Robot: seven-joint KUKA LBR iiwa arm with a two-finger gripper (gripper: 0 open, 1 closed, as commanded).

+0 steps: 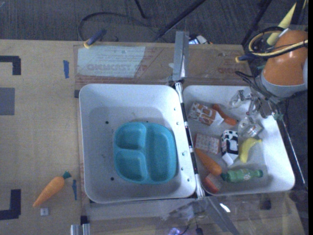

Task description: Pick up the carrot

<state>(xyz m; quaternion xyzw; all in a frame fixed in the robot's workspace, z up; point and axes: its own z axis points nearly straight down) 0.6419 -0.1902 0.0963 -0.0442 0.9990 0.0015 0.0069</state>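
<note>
An orange carrot (49, 190) with a green top lies on the wooden bench, left of the left bin's front corner. A second carrot-like orange piece (208, 162) lies in the right bin (283, 166) beside the divider. My gripper (246, 113) hangs over the back of the right bin, below the orange band (286, 58). Its two fingers stand apart, open, with nothing between them. It is well behind and to the right of the orange piece, and far from the bench carrot.
The left bin (95, 106) holds a blue divided tray (145, 152). The right bin also holds a small carton (202, 112), an orange-red sausage shape (225, 114), a cracker box (207, 143), a cow-patterned item (230, 142), a banana (248, 149), a green bottle (242, 175) and a red piece (212, 183).
</note>
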